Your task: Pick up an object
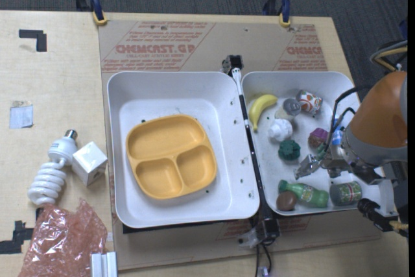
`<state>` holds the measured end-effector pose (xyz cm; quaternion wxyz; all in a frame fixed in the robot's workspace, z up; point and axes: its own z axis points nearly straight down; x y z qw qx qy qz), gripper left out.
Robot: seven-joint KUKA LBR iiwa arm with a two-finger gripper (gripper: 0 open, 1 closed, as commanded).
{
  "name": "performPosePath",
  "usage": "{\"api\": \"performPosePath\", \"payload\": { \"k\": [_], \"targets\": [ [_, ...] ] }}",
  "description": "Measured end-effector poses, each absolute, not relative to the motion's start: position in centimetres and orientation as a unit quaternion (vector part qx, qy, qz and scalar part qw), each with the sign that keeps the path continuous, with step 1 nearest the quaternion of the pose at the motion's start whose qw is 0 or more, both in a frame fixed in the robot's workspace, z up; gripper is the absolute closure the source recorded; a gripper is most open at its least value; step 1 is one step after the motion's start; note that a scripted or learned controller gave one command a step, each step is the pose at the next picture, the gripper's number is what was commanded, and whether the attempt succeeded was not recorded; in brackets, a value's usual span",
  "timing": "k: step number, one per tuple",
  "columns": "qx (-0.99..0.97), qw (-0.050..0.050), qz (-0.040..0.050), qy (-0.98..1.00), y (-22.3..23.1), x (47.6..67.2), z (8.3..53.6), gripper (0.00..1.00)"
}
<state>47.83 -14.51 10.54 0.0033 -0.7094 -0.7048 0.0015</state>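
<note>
Camera view from above gives us the gripper (310,167) low over the right bin (259,139), near its middle and toward its right wall. Its metal fingers (305,170) stand slightly apart with nothing between them. Just beneath it, along the bin's front edge, lie a green bottle (306,193), a brown ball (286,202) at the bottle's left end and a small can (345,192) to its right. Just behind the fingertips sits a dark green lump (289,150), with a white ball (280,130) and a banana (260,108) farther toward the back wall. We see a yellow divided tray (171,156) in the left bin (117,139). On the bench (45,94), by its left edge, rest a spiral bulb (52,172) and a white cube (89,162).
</note>
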Motion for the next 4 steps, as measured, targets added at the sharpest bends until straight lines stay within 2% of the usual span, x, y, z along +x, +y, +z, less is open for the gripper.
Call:
{"api": "performPosePath", "payload": {
  "k": [1,2,3,4],
  "targets": [
    [-0.710,0.004,0.0018,-0.704,-14.59,47.91,11.30,1.00],
    [-0.710,0.004,0.0018,-0.704,-14.59,47.91,11.30,0.00],
    [-0.711,0.005,0.0022,-0.703,-14.66,47.98,12.05,1.00],
    [-0.711,0.005,0.0022,-0.704,-14.67,47.98,12.05,0.00]
  ]
}}
